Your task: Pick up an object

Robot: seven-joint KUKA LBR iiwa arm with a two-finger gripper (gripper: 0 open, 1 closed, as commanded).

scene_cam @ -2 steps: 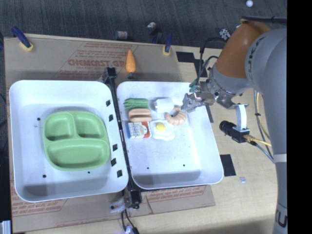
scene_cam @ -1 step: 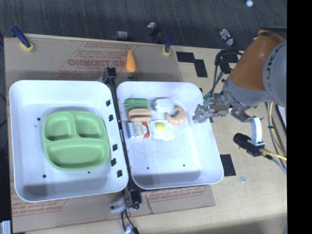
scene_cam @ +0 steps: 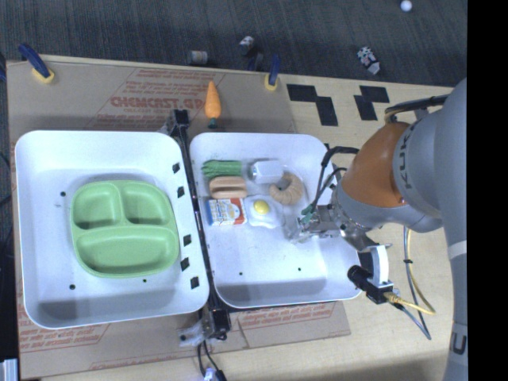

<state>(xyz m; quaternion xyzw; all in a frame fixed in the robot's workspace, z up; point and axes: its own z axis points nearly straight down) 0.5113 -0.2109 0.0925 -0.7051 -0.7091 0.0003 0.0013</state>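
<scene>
In the right bin [scene_cam: 262,288] lie several toy foods in a cluster: a green bundle [scene_cam: 222,167], a hot dog [scene_cam: 228,186], a small red and white carton [scene_cam: 225,211], a fried egg [scene_cam: 262,209], a pale cup-like piece [scene_cam: 266,170] and a tan croissant [scene_cam: 287,187]. My gripper [scene_cam: 305,225] is down inside this bin near its right wall, just right of the egg and below the croissant. I see nothing clearly between its fingers.
The left bin [scene_cam: 40,213] holds a green divided plate [scene_cam: 123,226]. An orange carrot toy [scene_cam: 212,99] lies on the cardboard behind the bins. Blue clamps [scene_cam: 36,63] pin the cardboard's corners. The arm's orange band [scene_cam: 381,169] hangs over the right bin's right edge.
</scene>
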